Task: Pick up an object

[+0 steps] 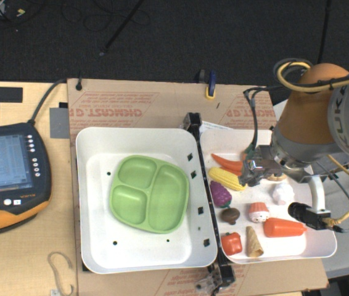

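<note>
The right bin point(322, 245) holds several toy foods. A red chili point(226, 162) and a yellow corn cob point(225, 178) lie at its left side, with a purple eggplant point(221, 195) and a small brown piece point(229, 214) below them. Toward the front lie a red pepper point(232, 243), a cone point(254, 242), a red-and-white piece point(258, 212), an orange carrot point(282, 227) and a white piece point(281, 194). My gripper point(250, 172) hangs low in this bin, just right of the corn and the chili's tip. Nothing is visibly held.
The left bin point(94, 147) carries a green divided plate point(150, 193). A black divider point(202, 190) runs between the bins. A teach pendant point(8, 174) lies on the bench at far left. The arm's orange band point(313, 113) and cables rise over the right bin's back.
</note>
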Controlling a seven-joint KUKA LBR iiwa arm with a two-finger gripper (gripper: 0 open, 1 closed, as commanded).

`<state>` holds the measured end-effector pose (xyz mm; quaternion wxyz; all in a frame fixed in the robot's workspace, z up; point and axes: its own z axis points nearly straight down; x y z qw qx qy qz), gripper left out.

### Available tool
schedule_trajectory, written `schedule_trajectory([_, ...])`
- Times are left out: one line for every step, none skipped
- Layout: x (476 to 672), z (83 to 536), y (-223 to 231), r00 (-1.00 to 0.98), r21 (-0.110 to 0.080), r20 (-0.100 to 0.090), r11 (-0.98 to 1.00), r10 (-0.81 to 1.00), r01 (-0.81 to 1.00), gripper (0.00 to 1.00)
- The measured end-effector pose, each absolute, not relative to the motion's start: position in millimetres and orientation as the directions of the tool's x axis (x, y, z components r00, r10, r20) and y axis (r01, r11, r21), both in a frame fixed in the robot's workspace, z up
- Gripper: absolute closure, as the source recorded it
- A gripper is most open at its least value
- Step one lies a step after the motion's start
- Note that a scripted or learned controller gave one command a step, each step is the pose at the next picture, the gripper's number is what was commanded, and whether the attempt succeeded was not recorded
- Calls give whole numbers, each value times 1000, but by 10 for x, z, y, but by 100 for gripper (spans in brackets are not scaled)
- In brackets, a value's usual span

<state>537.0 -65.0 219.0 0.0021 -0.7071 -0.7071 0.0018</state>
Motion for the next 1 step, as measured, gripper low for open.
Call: schedule_trajectory([5430, 2212, -595, 0, -3, 0, 0, 1000, 1000, 100])
